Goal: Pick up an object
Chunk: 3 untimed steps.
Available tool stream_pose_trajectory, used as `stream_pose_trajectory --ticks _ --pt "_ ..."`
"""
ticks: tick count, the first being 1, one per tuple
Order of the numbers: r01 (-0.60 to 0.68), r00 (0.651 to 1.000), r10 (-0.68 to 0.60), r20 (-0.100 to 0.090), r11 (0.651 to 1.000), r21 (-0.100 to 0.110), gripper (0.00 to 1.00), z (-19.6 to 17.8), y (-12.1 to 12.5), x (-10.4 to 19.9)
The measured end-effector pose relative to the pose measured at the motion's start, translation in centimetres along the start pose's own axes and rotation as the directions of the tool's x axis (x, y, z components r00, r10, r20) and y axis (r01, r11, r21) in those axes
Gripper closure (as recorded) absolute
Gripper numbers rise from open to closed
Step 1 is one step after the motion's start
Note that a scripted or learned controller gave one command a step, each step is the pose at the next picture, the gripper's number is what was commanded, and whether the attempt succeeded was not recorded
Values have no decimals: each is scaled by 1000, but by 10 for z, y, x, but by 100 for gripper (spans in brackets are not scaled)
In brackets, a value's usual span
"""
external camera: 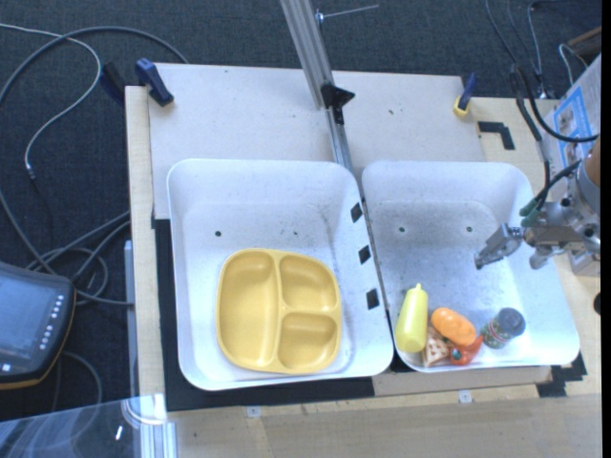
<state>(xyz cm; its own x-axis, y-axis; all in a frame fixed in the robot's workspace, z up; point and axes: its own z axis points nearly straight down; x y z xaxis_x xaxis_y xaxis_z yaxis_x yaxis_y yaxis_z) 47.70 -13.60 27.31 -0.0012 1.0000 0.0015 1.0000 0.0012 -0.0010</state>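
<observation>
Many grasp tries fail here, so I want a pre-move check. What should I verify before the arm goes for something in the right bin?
1. Targets present: yellow plastic bottle, orange toy, small dark-lidded jar in right white bin: ok.
2. Gripper above that bin: ok.
3. Gripper over a target: not ok, items lie nearer the front wall.
4. Items spaced apart: not ok, clustered.
5. Fingers' state: cannot tell.

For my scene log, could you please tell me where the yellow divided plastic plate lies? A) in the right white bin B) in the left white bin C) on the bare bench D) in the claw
B: the yellow divided plastic plate rests flat in the left white bin, apart from the claw.
</observation>
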Motion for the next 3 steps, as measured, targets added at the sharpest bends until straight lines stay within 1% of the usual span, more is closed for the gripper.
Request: stream_pose_trajectory --ticks 1,2,3 --pt "-1 1000 1 0 1000 -1 0 0 0 0" --pt "-1 1000 1 -2 1000 7 0 62 4 -2" --pt "-2 1000 2 -2 1000 7 0 124 3 -7"
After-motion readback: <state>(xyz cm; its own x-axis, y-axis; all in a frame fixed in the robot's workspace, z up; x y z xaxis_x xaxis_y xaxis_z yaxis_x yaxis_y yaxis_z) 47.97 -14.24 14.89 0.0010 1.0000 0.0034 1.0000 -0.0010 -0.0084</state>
